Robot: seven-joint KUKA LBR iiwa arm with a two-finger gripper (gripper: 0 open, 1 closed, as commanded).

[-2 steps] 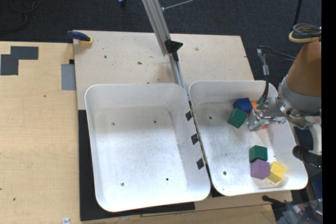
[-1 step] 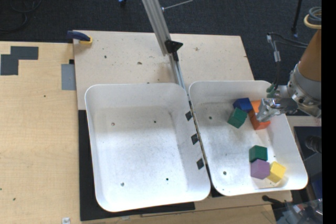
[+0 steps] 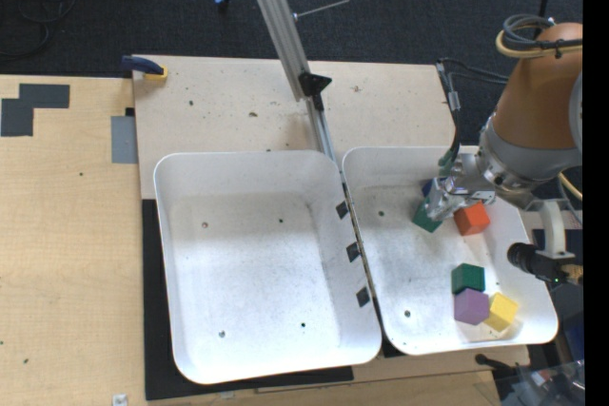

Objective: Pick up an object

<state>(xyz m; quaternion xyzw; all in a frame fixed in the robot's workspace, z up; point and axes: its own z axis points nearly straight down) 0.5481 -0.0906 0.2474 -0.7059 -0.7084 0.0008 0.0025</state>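
- Where the desk (image 3: 76, 233) extends to the far left, dark grey patches are seen on its pale wooden surface, and a small blue and yellow clamp (image 3: 145, 67) is seen at the back edge.
- The left bin (image 3: 190, 168) is placed on the desk, with its right wall touching the right bin (image 3: 400, 157).
- A slanted aluminium bar (image 3: 276, 9) is seen rising from the junction between the two bins toward the back.
- In the right bin, a dark green block (image 3: 425, 220) is located at the back, directly below the gripper (image 3: 440, 204).
- The fingers appear to be closed on the dark green block, which seems slightly raised off the bin floor.
- An orange block (image 3: 472, 220) is positioned just beside the dark green block, on its right.
- Toward the front of the right bin, a green cube (image 3: 467, 278), a purple cube (image 3: 470, 307) and a yellow cube (image 3: 502, 311) are clustered together, well apart from the gripper.
- The arm (image 3: 538, 109) is seen entering from the right.
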